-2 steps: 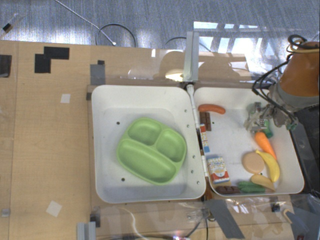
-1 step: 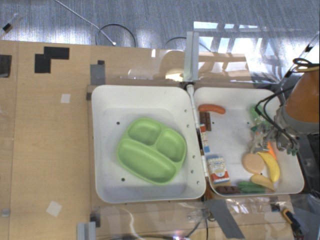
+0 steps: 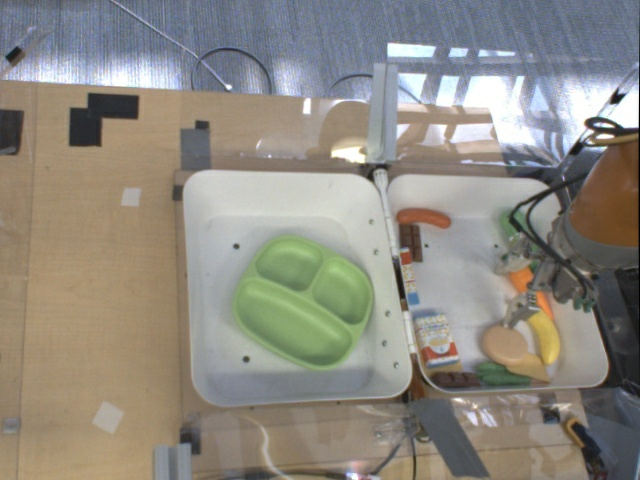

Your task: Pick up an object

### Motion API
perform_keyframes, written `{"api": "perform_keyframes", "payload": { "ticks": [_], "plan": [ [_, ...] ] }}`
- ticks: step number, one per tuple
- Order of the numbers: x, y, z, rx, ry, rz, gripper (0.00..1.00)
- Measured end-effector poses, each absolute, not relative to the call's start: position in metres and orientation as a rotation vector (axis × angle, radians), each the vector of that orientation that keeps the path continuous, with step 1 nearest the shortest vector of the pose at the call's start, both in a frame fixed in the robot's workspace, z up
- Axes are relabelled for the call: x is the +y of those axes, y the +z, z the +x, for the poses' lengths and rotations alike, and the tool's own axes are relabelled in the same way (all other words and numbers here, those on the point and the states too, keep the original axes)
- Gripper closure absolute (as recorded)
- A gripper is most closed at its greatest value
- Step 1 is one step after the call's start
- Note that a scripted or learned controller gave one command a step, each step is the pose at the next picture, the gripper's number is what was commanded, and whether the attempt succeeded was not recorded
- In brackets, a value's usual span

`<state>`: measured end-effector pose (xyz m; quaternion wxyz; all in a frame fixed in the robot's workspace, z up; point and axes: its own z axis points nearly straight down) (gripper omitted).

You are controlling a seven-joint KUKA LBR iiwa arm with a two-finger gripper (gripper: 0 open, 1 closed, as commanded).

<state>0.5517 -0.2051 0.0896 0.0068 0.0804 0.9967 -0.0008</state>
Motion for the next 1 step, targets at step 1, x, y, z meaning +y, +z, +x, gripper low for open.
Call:
{"api": "perform_keyframes", "payload": {
  "ticks": [1],
  "plan": [
    [-0.2049,0.1048,0.557,3.102,-0.008,0.241,1.0]
  ]
}}
